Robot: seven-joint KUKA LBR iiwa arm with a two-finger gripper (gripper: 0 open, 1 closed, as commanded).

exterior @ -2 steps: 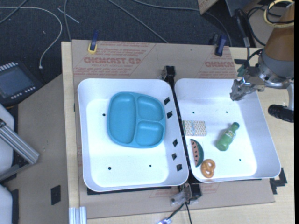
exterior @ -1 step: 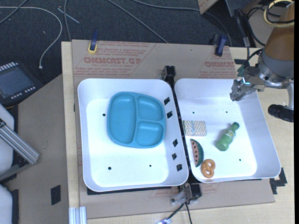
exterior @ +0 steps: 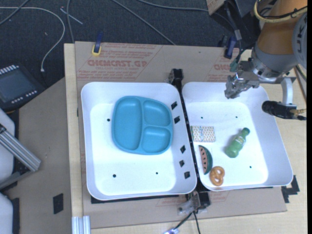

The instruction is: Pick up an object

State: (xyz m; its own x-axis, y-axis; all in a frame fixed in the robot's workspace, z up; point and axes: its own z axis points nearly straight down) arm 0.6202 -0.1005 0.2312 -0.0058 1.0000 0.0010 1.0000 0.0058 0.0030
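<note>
My gripper [exterior: 237, 89] hangs over the far edge of the right bin [exterior: 273, 130], above and apart from the objects in it, with nothing seen between its fingers. In the right bin lie a green bottle [exterior: 237, 143], a small patterned square pad [exterior: 203, 133], a watermelon slice [exterior: 205, 159] and a pretzel [exterior: 217, 175]. The bottle lies in the middle of the bin, tilted. The watermelon slice and pretzel sit near the bin's front left corner.
The left bin [exterior: 97, 145] holds a blue divided plate [exterior: 142, 125]. A black divider with clips [exterior: 181, 126] runs between the bins. A black handle-like part [exterior: 280, 108] juts over the right bin's right rim. Cables lie on the floor behind the bench.
</note>
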